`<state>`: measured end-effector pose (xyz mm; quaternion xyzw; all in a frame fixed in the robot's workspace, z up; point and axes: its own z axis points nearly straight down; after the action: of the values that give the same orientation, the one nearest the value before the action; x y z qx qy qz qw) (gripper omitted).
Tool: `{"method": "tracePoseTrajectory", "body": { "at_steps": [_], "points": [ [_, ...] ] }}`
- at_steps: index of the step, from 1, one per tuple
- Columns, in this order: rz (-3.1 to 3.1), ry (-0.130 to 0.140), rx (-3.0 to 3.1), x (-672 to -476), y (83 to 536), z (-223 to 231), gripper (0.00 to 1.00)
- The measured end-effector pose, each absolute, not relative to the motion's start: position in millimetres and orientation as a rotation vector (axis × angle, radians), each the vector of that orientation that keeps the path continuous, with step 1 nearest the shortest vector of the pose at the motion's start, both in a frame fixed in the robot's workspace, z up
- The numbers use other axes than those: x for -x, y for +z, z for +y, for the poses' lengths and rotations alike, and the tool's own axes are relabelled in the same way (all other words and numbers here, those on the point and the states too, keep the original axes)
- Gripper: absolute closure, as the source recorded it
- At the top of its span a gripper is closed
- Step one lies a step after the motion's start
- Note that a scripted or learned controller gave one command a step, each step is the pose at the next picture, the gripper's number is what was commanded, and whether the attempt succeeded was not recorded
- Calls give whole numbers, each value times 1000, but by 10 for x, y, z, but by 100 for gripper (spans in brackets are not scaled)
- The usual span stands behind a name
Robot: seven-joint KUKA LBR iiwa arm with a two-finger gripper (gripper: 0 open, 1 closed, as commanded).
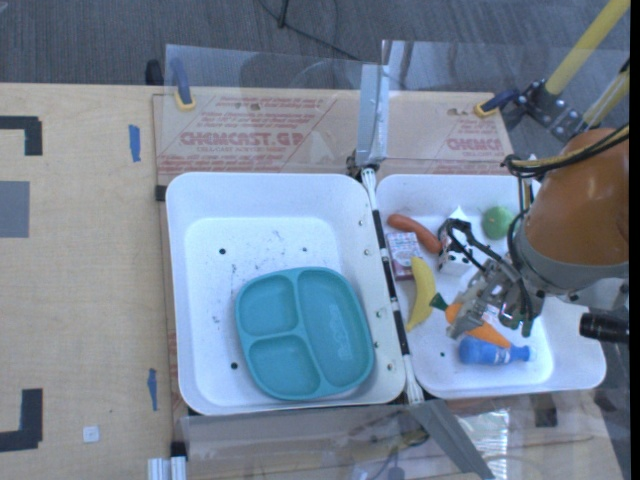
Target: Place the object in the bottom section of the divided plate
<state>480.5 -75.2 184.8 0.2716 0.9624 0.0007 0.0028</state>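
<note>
One teal divided plate (303,331), one blue bottle (492,352), one banana (423,290); hand (487,306) state unclear.

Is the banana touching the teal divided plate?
Apart. The camera view shows the banana in the right bin and the teal divided plate in the left bin, their rims between them.

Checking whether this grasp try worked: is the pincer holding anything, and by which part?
Cannot be told. The pincer sits low in the right white bin, just above a small orange carrot-like piece, but nothing is clearly between its fingers.
</note>
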Motion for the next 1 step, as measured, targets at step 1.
{"method": "tracePoseTrajectory", "body": {
  "at_steps": [1],
  "points": [
    [3018, 3, -853, -5271, 1850, -17, 100]
  ]
}}
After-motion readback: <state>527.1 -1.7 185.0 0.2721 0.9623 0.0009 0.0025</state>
